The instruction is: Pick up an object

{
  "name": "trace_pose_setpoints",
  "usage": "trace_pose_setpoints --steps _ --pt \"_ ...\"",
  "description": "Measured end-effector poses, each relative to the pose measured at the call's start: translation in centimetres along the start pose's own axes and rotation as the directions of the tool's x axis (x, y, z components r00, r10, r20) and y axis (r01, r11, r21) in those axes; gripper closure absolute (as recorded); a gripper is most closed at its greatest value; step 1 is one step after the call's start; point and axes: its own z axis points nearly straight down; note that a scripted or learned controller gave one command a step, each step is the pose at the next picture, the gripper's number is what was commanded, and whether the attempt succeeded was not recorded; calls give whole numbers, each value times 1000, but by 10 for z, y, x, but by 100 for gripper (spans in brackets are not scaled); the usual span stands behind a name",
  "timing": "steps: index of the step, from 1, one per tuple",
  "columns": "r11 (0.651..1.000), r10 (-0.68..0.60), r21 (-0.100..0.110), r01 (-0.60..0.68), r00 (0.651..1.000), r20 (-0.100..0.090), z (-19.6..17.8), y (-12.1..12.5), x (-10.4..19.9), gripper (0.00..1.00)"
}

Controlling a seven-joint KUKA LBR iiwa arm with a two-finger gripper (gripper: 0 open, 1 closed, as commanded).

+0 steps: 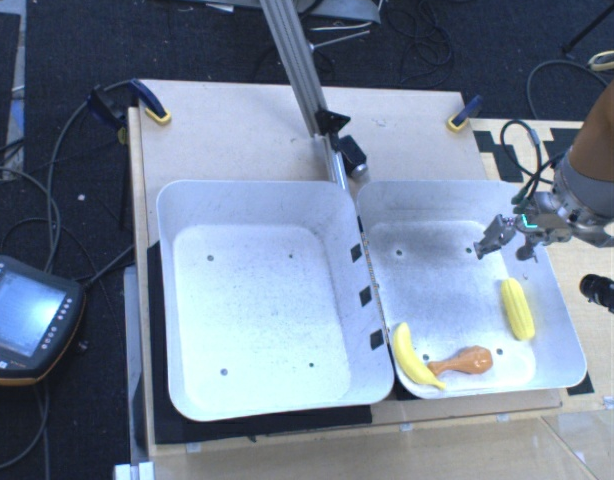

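Over the right bin: the arm comes in from the right, its jaws (507, 236) hanging above the upper right part of the right bin (427, 238).
Jaws: they look parted with nothing between them, as far as I can make out from where I stand.
Objects: a corn cob (517, 308) lies just below the jaws near the bin's right wall; a banana (411, 356) and a brown drumstick-shaped toy (463, 362) lie close together at the bin's front edge.
Nearest pick: the corn cob, I'd guess.
Handling: all three look like light, stiff plastic toys, smooth and likely to slip or roll.
Where to grip: across the cob's middle, pinching its narrow width.
Left bin (257, 298): white and speckled.
Surface (247, 128): pale wooden board, yellow clamps at its far corners, a metal post rising between the bins.
Room: dark carpet, loose cables, a teach pendant (27, 318) on the floor at left.
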Motion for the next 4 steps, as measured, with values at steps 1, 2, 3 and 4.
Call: trace_pose_setpoints --steps 1,2,3,4 --pt "1000 0 0 0 1000 0 0 0 0 0" --pt "1000 0 5 0 1000 -1 61 -7 1 0" --pt "1000 0 4 0 1000 -1 114 -8 2 0" --pt "1000 0 0 0 1000 0 101 -7 1 100"
